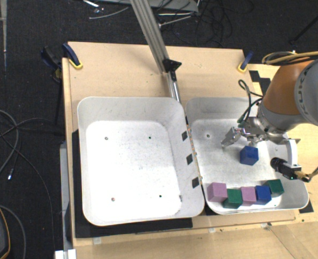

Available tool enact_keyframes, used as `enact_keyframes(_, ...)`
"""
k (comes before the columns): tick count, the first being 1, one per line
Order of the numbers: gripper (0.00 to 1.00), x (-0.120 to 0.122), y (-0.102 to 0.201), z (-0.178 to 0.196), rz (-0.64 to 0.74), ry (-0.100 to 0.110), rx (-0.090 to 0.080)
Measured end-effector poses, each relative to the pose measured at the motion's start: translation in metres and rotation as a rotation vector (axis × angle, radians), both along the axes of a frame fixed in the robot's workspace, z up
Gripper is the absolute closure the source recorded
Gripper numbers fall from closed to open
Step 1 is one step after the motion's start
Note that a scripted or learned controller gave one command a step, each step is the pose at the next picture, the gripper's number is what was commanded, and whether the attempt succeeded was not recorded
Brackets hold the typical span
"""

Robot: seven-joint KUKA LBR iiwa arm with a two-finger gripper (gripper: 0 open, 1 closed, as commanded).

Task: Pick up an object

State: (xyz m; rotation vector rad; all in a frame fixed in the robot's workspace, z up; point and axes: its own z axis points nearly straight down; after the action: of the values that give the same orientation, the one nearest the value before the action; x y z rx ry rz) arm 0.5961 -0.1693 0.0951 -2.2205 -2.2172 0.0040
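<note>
Wooden bench point(126, 69) bore two white bins; gripper point(244, 135), finger state indiscernible, hovered in the right bin point(212, 115) beside an ungrasped blue cube point(249, 156); pickup remained.

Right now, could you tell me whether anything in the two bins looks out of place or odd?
Nothing looks spilled or damaged. One blue cube sits alone mid-bin in the right bin, just below the gripper, apart from five blocks lined along the near wall, starting with a purple block.
</note>
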Motion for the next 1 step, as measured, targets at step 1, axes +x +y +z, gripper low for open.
enact_keyframes(1,0.0,-0.0614,0.0056,0.0001,-0.001,-0.001,0.0)
